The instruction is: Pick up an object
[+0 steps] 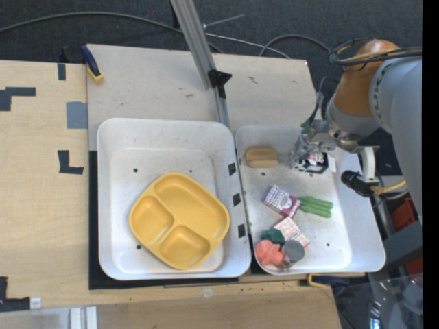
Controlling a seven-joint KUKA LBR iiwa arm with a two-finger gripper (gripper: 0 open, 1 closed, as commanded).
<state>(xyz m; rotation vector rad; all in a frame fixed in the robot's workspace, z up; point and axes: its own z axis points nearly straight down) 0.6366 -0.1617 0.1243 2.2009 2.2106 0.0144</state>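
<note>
Although the bench (41, 184) spreads wide and pale to the left, the working ground is the two white bins set side by side with their inner rims touching. The left bin (110, 184) is the larger and holds one thing, a yellow divided tray (180, 219), which lies turned at an angle toward the near right corner; bare white floor runs along the far wall and the left wall. The right bin (357, 232) is narrower, and its contents keep to the left half and the near end, so the strip along its right wall lies open. The arm (384, 88) comes in from the right over the far right corner of this bin, grey with an orange band. Its gripper (310, 157) is down at the far end of the right bin, just beside a tan block (261, 157) that lies near the bins' shared rim (whether the gripper is parted or closed cannot be told from this view, nor whether it touches anything). Toward the middle lies a small pink patterned box (280, 200), with a green piece (317, 207) touching its right side. Nearer still is a small pale card (293, 230), and at the near rim a cluster: an orange-pink toy (269, 253), a dark green bit (274, 236) and a grey round piece (294, 251), all touching.
</note>
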